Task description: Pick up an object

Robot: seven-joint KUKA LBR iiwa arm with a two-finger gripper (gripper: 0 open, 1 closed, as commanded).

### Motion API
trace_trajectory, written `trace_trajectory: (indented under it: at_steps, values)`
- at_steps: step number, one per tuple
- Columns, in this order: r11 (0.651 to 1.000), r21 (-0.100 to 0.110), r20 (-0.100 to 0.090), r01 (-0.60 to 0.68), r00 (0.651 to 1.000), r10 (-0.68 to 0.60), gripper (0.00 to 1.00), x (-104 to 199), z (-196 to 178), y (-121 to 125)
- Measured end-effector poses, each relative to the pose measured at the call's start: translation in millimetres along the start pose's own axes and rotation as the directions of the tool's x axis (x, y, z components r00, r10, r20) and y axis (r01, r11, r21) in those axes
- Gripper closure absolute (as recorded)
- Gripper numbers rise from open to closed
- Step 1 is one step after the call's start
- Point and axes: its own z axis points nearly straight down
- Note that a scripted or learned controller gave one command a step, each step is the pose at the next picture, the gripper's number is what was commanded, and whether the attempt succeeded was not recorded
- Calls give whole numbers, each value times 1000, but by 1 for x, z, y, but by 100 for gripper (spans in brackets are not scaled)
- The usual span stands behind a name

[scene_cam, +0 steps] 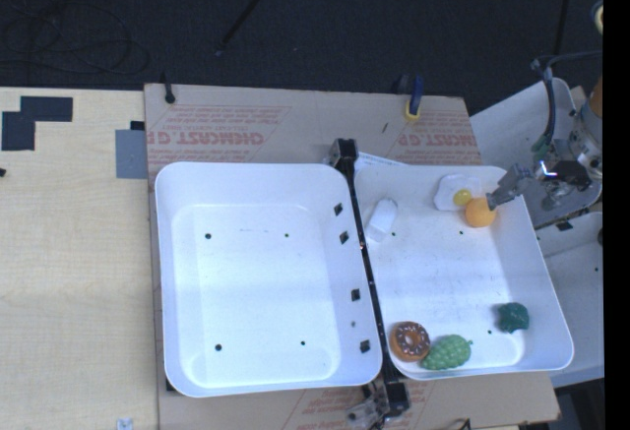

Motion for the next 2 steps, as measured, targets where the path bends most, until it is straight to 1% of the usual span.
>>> trace_trajectory:
  at_steps: [1, 2]
  values:
    - [1000, -10, 3, 0, 1000, 0, 0, -1, -8, 1]
    - [1000, -10, 4, 0, 1000, 0, 0, -1, -8, 1]
